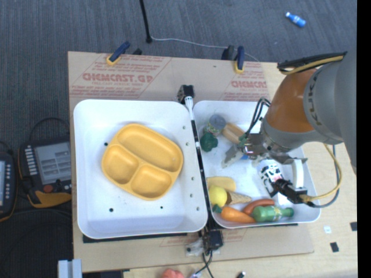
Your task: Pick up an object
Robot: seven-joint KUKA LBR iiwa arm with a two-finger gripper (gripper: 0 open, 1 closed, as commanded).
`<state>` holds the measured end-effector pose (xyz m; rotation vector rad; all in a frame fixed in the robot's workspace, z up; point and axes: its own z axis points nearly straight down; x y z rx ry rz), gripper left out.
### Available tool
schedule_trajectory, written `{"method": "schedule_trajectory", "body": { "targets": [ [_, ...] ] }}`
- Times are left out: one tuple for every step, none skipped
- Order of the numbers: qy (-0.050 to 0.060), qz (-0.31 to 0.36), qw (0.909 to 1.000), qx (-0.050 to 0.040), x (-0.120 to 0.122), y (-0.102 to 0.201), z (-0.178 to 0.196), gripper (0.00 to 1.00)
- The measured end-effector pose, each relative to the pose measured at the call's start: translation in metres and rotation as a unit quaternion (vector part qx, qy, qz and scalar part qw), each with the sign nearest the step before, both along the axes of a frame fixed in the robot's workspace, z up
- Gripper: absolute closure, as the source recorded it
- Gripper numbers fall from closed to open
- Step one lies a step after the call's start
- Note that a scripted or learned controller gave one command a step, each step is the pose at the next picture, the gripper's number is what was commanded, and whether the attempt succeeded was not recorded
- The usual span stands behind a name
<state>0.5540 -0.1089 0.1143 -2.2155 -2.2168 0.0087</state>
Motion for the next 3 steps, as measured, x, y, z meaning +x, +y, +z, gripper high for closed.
{"method": "schedule_trajectory", "body": {
  "targets": [
    [-0.009, 0.000, 1.0000, -0.0024, 0.055, -0.017, -0.021, 0.00],
    [-0.007, -0.001, 1.0000, 0.0004, 0.055, -0.016, -0.013, 1.00],
    [-0.005, 0.000, 1.0000, -0.0012, 0.020, 0.020, 0.107, 1.00]
  ]
}}
